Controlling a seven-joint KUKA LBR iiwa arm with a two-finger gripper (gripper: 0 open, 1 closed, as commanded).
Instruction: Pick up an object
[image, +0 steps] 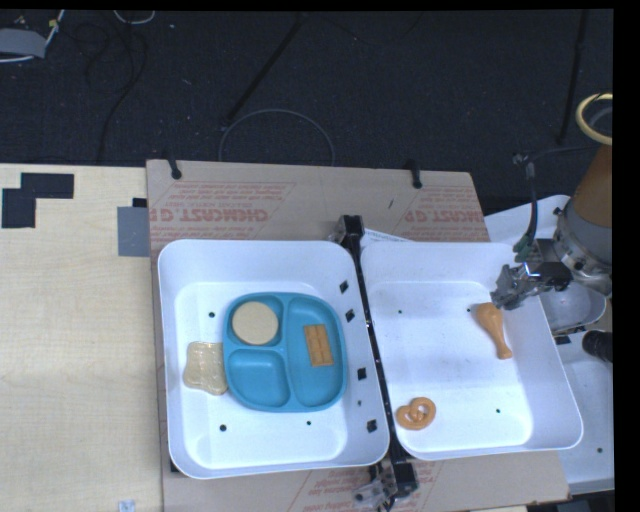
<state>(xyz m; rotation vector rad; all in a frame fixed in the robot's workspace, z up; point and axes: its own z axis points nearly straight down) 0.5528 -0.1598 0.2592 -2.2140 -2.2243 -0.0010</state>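
Nearest, a small orange pretzel (416, 413) lies at the front of the right bin (455, 435). Left bin (190, 440) holds a blue divided tray (268, 385) — round cracker (254, 322) and brown bar (318, 345) in it, pale piece (205, 367) touching its left edge. Farther back, an orange drumstick (493, 327) lies just beside the hand (512, 290) — whether its grip is wide or narrow, I cannot tell

Behind my pincer (512, 288) and off toward the far bin, the cardboard sheet (300, 205) under the bins bears red print that looks like "CHEMCREST", upside down and mirrored; I can't be sure of it. Fainter red print on its near edge is unreadable.
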